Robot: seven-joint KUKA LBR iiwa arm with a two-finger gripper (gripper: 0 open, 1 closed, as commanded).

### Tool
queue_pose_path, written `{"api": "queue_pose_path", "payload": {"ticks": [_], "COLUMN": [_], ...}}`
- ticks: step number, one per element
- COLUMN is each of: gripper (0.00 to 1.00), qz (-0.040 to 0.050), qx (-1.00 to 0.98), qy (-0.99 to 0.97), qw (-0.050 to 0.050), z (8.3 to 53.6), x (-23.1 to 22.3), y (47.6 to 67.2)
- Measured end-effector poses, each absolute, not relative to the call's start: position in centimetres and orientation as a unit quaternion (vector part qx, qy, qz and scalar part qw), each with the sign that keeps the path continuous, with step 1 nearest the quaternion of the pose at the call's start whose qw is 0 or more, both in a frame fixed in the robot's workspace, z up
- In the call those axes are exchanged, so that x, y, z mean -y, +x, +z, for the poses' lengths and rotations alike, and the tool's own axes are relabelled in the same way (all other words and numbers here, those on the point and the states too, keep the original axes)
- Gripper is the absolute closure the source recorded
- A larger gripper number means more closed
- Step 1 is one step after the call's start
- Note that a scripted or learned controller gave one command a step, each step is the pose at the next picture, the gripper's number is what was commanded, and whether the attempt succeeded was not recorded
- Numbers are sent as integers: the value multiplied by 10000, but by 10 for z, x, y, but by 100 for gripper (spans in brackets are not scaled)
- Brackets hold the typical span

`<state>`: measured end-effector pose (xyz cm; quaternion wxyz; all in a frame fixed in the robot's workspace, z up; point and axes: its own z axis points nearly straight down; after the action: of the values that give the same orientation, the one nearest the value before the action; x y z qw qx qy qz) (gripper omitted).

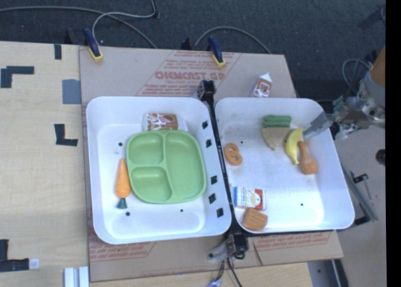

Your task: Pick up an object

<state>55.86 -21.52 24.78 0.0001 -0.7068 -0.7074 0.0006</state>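
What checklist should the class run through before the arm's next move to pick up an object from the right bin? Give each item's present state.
1. Objects available in right bin: ok; banana, pretzel, carton lie there.
2. End effector over right bin's edge: ok.
3. End effector open: cannot tell.
4. Anything already held: cannot tell.
5. Banana free-standing: not ok; it touches neighbouring items.
6. Pretzel has space around it: ok.

Camera, one, fixed above my bench, looking down at a slant. Field takes in both white bins whole: left bin (100,173), right bin (326,210), side by side at mid-frame. Dark floor along the top edge. My arm (369,101) enters from the right edge. Range: moderate, overview.
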Motion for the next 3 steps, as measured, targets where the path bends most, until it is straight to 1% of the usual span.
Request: {"api": "queue_pose_path", "payload": {"ticks": [1, 2, 3], "gripper": [0, 0, 0], "qz": [11, 3, 16], "qx": [7079, 7081, 7073], "qy": [-7063, -7061, -7069], "qw": [12, 8, 1], "z": [174, 129, 90], "x": [223, 170, 188], "y": [601, 668, 670]}}
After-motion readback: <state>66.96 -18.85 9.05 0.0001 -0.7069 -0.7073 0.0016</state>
